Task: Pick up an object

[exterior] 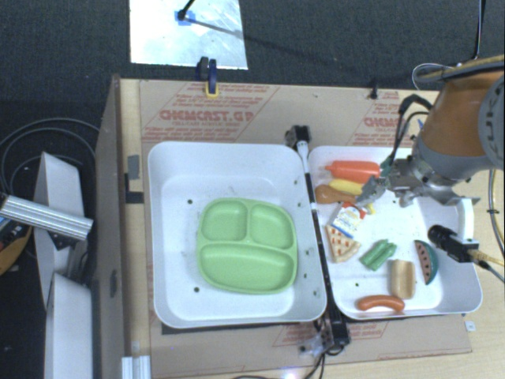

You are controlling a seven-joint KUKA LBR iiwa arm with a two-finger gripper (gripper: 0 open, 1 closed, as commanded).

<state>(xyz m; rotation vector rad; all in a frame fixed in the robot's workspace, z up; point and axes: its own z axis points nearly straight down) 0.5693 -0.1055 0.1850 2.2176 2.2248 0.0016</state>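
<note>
Candidate object: small white carton (348,216) with red and blue print, lying in the right bin (465,294) near its upper left, just below the yellow toy (345,186) and orange toy (353,169). Its long axis runs diagonally, upper right to lower left. A pizza slice (341,245) lies just beside its lower end.

Gripper (369,196) sits at the carton's upper right end; contact cannot be judged, nor whether it is spread or closed. Nothing appears lifted: judged early, grasp not secured, lift remaining.

Left bin (170,172) holds a green divided plate (246,245).
</note>
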